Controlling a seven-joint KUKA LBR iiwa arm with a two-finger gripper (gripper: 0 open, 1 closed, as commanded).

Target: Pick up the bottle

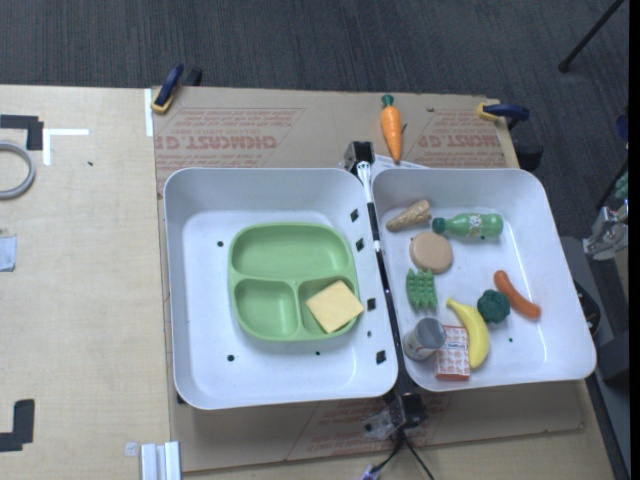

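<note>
Green plastic marks the bottle (pixel 470 226), which lies on its side at about 1 o'clock in the right bin (pixel 560 268), with its neck pointing toward 9 o'clock and a pale label round its body. Just beside the neck, toward 10 o'clock, lies a tan bread roll (pixel 408 216), and at 7 o'clock from the bottle sits a round tan bun (pixel 432 253); neither clearly touches the bottle.

Further toward 6 o'clock in the same bin are a green ridged toy (pixel 421 290), a yellow banana (pixel 472 333), a broccoli floret (pixel 493 306) and an orange sausage (pixel 517 295). At the bin's 7 o'clock corner a grey can (pixel 425 338) lies beside a red and white carton (pixel 453 355), which touches the banana's lower end.

The left bin (pixel 190 268) holds a green divided plate (pixel 285 253) with a yellow cheese wedge (pixel 333 306) in its 4 o'clock compartment.

Both bins rest on a cardboard sheet (pixel 240 133) on the desk (pixel 80 268), and a toy carrot (pixel 390 126) lies on the cardboard at 12 o'clock, above the seam between the bins.

The claw (pixel 606 230) hangs at 3 o'clock, outside the right bin's rim and well apart from the bottle. It is too small and cut off to tell whether it is released or clenched.
</note>
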